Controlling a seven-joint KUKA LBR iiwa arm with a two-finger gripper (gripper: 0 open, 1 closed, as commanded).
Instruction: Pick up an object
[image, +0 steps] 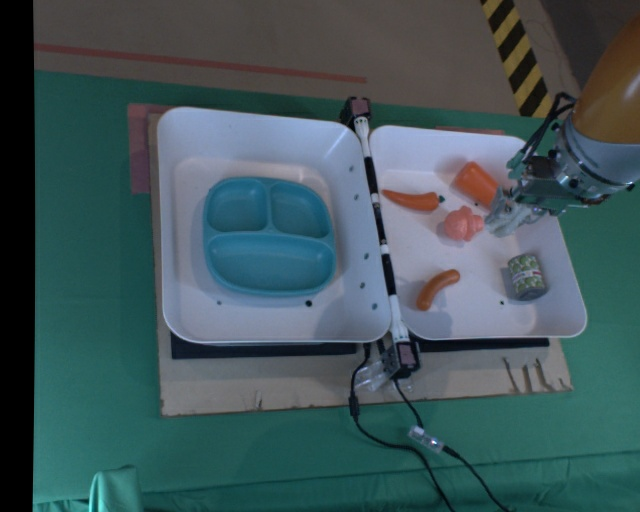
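Gripper (503, 218) over right bin (560, 320), between orange block (476, 182) and pink toy (461, 224); can't tell its grasp state. Can (526, 277) and sausage (438, 288) nearby.

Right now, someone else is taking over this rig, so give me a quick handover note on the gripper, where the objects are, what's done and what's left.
Gripper: low over the right bin, between the orange block and the pink toy; nothing visibly between its fingers, and open or shut cannot be told.
Objects in the right bin: carrot near the divider, orange block, pink toy, sausage, green can.
Left bin: blue divided plate.
Done: no pick visible; every object lies in its bin.
Left: grasp one object and lift it.
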